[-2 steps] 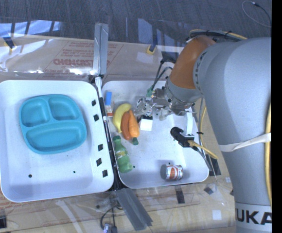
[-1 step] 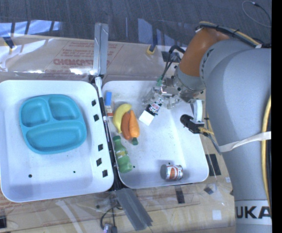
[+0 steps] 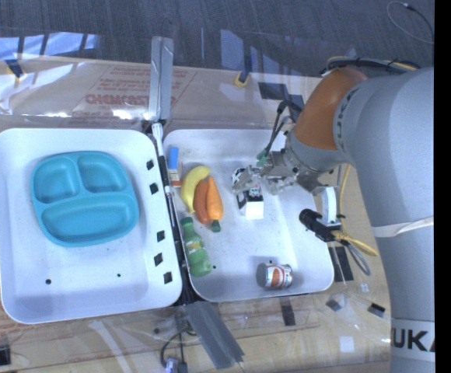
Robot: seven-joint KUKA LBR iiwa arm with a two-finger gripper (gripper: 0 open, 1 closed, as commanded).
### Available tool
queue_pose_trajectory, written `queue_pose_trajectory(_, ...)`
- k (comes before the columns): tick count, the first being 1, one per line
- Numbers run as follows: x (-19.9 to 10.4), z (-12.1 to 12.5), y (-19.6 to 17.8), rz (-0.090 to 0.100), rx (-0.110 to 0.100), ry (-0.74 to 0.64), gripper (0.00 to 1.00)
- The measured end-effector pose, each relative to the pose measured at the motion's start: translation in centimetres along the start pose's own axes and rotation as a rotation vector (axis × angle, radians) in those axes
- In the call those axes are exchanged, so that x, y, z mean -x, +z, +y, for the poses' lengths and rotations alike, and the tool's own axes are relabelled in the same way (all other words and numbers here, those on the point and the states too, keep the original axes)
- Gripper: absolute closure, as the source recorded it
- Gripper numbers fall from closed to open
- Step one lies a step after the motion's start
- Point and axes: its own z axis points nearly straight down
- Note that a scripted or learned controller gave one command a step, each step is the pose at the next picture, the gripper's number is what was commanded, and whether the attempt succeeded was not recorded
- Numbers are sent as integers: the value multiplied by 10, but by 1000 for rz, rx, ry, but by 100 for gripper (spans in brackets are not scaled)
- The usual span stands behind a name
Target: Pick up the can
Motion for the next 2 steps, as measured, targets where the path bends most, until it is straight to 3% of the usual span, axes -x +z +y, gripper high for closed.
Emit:
queue_pose_trajectory(1, 7, -86, 3, 1, -4, -210, 0)
queue_pose_trajectory(2, 10, -132, 3, 2, -3, -258, 0)
